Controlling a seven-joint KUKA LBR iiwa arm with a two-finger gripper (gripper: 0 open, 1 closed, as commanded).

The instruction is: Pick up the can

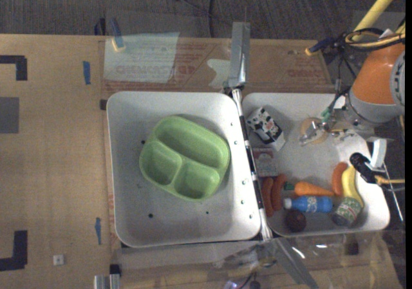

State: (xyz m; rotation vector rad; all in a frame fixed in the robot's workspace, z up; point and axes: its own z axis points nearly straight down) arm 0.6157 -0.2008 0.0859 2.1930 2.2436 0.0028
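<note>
Can [347, 212] lies at the lower right of the frame, in the right bin's [290, 104] corner, just below the banana [349, 185] and beside the blue bottle [312, 204]. It looks rigid, light and slick, so it is best gripped across its round wall. It seems tipped, with its long axis running lower left to upper right, while the gripper [314, 132] hovers at the upper right, and whether it is open cannot be told.

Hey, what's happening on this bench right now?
A grey robot arm reaches in from the right over the right bin. Its gripper is over the bin's far part, to the right of a cow-patterned carton. The can it should pick up sits untouched in the near right corner, next to a banana and a blue bottle. The left bin holds a green divided plate.
</note>
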